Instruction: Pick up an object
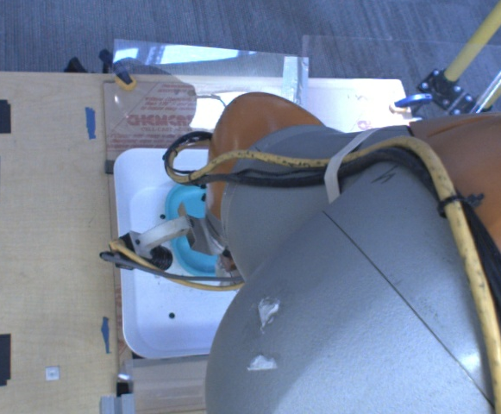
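Over bin (151,317), arm (362,274) half-hides blue ring (182,203).

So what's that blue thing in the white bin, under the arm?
The blue thing is light blue and looks like smooth plastic. It shows as a rounded patch above and a curved band below, perhaps a single ring or hook shape. It lies in the white bin. The grey arm hides its right side, so its full shape and what touches it cannot be told.

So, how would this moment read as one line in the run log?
arm: low over white bin | object: light blue curved piece in bin, partly under arm | grasp: cannot tell
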Motion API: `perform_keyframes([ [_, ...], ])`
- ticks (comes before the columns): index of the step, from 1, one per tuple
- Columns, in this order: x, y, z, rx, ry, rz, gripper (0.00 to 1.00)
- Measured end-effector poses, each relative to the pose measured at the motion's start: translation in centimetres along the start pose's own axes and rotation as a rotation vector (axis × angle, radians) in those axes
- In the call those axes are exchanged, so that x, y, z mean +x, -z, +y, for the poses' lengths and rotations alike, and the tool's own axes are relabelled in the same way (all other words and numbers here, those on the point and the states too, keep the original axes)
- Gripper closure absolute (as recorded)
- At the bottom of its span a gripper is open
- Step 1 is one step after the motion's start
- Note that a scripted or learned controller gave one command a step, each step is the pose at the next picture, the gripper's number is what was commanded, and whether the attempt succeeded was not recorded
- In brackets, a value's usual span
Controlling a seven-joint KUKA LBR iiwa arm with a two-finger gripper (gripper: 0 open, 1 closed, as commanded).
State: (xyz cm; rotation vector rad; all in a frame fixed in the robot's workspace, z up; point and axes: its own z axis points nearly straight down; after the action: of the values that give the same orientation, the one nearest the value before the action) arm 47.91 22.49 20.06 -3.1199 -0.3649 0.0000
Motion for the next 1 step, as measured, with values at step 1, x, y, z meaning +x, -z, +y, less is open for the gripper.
perform_keyframes([
  [1,0.14,1.04,0.0,0.0,-0.001,0.003,1.0],
])
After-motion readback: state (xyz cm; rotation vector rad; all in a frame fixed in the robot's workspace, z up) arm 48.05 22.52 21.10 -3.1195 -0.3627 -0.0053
